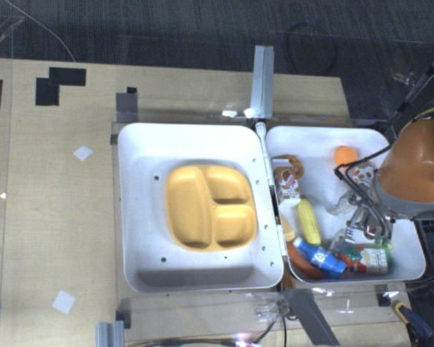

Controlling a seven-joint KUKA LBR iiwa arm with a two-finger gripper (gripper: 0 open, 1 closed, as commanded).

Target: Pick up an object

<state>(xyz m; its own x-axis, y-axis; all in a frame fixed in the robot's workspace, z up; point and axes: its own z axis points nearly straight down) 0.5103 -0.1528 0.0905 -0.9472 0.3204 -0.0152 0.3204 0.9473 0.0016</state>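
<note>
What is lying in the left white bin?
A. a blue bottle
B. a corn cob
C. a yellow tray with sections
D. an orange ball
C. The yellow tray with sections lies alone in the middle of the left bin, while the corn cob and the other small things are in the right bin.

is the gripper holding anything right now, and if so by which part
Cannot be told. The gripper sits low in the right bin among the small items, but nothing is visibly between its fingers.
</note>
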